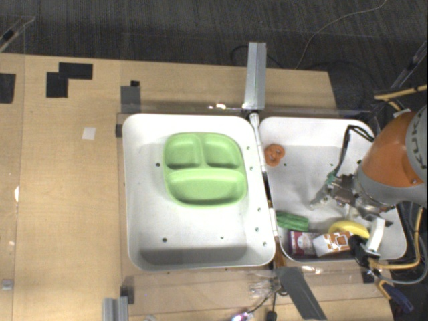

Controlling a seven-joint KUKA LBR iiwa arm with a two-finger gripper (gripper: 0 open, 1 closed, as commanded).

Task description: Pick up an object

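Clutter in the lower right of the frame is the likeliest source of a pick: a yellow banana-shaped toy [349,229] lies near the bottom edge of the right bin [301,139], touching a small carton [332,245] with a white and orange face, and beside that, to the left, a dark packet [299,241] and a green stick-like piece [292,221]. All look like light playthings or small packaging; the banana is probably smooth moulded plastic, stiff and a little slippery, best taken across its narrow middle, while the carton seems thin-walled and could crush or tip if squeezed hard, so its flat sides are the safer hold. Because these pieces crowd together against the bin wall, a clean closing on one alone looks hard. Well apart, an orange disc [273,154] lies alone in the upper left of the same bin, low and flat, likely awkward to get under. The hand [342,194] hangs above the bin floor just above the banana; whether it is spread or closed I cannot tell, and nothing is visibly in it. The left bin [144,179] carries a green divided tray [204,168], both bins resting on the wooden worktop [60,199].
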